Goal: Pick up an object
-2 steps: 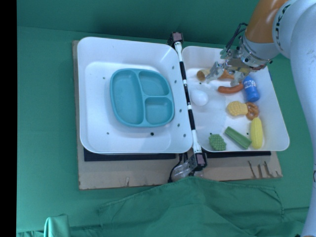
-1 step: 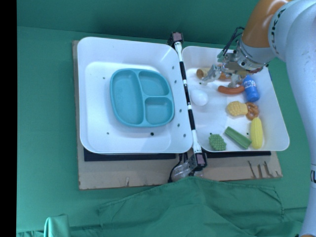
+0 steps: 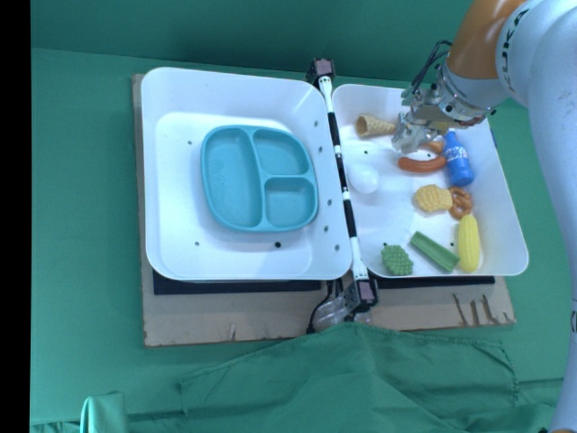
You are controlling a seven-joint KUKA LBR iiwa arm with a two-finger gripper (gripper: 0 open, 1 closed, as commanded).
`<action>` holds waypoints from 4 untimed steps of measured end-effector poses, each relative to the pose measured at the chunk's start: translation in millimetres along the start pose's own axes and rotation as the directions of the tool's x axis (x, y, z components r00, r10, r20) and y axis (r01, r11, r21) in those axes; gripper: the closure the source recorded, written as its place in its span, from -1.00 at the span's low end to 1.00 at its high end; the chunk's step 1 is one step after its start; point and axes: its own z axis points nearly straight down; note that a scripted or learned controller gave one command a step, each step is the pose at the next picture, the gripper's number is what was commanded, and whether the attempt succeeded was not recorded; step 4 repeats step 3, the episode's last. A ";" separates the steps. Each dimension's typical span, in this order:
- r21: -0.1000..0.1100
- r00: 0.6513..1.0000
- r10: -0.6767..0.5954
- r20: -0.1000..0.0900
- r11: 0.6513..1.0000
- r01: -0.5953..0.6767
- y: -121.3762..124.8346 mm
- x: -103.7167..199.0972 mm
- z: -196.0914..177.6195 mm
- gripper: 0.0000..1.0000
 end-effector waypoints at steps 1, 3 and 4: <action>0.012 1.000 -0.003 -0.004 1.000 0.003 0.8 4.6 -47.9 1.00; 0.010 1.000 -0.003 -0.003 1.000 0.003 -7.2 8.4 -148.6 1.00; 0.010 1.000 -0.003 -0.003 1.000 0.003 -7.2 8.4 -148.6 1.00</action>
